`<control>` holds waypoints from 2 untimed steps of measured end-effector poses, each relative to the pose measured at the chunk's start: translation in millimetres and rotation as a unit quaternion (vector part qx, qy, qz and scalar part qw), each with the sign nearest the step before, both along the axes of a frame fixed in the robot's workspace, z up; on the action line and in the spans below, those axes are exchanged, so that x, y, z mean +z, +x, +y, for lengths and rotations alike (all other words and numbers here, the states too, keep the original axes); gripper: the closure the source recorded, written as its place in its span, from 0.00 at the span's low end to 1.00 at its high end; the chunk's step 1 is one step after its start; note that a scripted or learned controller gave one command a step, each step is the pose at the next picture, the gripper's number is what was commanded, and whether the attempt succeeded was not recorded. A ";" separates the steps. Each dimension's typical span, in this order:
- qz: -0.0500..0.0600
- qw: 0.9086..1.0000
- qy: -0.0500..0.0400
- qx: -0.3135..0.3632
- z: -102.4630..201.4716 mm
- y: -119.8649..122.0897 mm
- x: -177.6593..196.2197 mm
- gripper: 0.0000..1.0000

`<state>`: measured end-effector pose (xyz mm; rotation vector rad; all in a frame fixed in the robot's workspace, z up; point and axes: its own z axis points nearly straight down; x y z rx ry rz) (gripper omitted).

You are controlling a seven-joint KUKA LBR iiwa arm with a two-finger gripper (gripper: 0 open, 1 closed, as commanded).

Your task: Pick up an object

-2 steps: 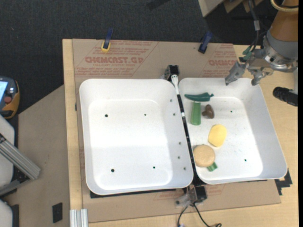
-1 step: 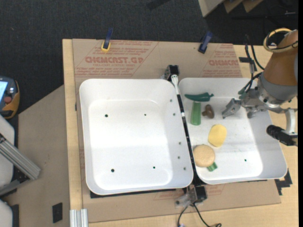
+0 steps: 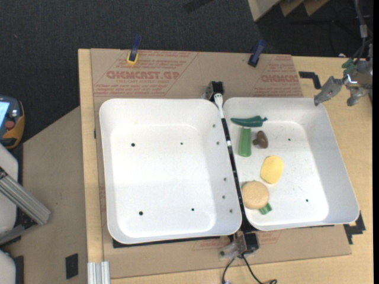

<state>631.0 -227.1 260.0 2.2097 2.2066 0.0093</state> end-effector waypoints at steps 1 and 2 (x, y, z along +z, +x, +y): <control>0.006 1.000 0.002 0.001 2.8 -2.0 1.9 1.00; 0.006 1.000 0.004 0.000 29.5 -87.1 86.9 1.00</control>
